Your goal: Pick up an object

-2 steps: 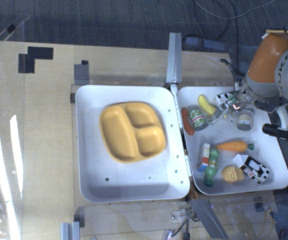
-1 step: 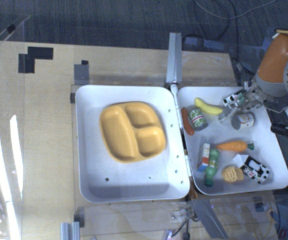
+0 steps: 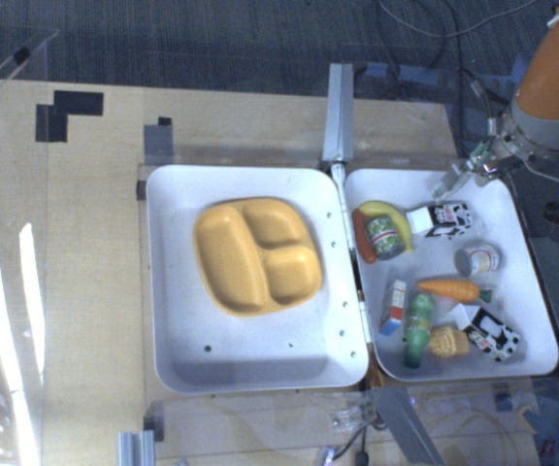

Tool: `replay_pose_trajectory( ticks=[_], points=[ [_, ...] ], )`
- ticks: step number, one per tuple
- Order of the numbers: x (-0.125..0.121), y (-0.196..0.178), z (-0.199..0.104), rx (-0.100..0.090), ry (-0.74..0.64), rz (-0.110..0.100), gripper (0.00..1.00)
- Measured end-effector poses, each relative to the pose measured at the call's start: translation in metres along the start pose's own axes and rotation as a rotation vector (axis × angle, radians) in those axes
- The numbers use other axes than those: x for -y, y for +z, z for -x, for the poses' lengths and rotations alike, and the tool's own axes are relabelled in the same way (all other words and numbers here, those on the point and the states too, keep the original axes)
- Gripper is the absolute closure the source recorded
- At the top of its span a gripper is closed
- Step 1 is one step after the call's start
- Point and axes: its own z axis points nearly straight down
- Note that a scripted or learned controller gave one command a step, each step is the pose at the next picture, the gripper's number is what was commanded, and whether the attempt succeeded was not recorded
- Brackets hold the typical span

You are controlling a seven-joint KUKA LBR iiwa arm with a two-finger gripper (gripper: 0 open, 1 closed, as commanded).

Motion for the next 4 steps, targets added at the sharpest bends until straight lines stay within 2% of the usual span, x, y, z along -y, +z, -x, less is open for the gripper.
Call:
replay_pose_trajectory(
  ticks=[1,2,3,4],
  points=[
    [0.0,0.039,-0.037,-0.004,-0.046,-0.005,0.0],
    [0.015,0.053,-0.064,0.014,-0.021,0.016,0.0],
    [0.03,0.068,-0.001,0.002,0.069,0.031,0.0],
    [-0.003,0.068,0.014,-0.014,0.061,0.012,0.0]
  ],
)
